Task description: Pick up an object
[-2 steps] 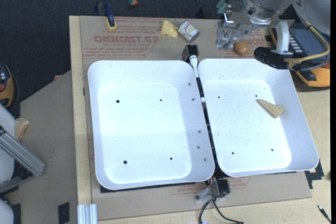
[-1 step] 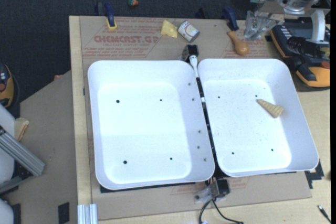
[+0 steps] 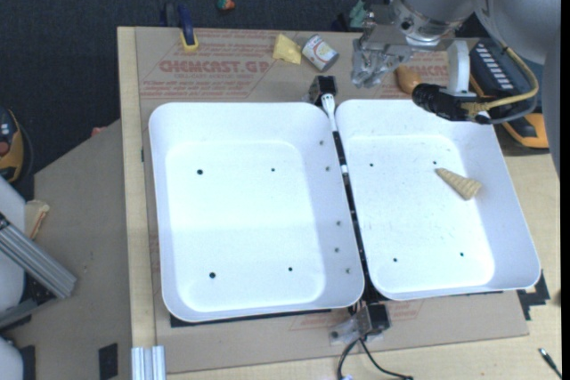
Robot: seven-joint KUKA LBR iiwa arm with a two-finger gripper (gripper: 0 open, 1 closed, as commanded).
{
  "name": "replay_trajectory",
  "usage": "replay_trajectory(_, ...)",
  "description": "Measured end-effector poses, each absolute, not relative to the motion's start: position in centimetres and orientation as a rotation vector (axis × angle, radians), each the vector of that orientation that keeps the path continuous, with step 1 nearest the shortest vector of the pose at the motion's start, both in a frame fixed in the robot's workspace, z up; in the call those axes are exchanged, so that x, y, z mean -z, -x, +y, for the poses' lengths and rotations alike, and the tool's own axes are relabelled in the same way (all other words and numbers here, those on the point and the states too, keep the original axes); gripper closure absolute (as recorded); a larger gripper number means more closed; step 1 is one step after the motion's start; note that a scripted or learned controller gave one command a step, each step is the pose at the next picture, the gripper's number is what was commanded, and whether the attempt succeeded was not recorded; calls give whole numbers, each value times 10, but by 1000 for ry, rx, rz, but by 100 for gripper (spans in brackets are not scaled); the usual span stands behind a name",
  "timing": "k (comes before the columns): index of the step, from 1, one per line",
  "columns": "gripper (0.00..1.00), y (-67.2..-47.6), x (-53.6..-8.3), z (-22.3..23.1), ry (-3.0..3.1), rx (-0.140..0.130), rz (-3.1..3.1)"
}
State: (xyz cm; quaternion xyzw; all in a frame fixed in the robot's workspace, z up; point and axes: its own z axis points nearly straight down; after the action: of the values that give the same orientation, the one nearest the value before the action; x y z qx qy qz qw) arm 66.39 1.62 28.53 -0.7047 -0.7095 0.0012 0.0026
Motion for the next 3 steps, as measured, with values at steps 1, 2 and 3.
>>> replay_trajectory(1, 100, -667, -337, -51, 2233, 6, -2221)
replay_trajectory(2, 100, -663, -289, -28, 2216, -6, -2220)
replay_trajectory(3, 100, -667, -342, -113, 2237, 4, -2221)
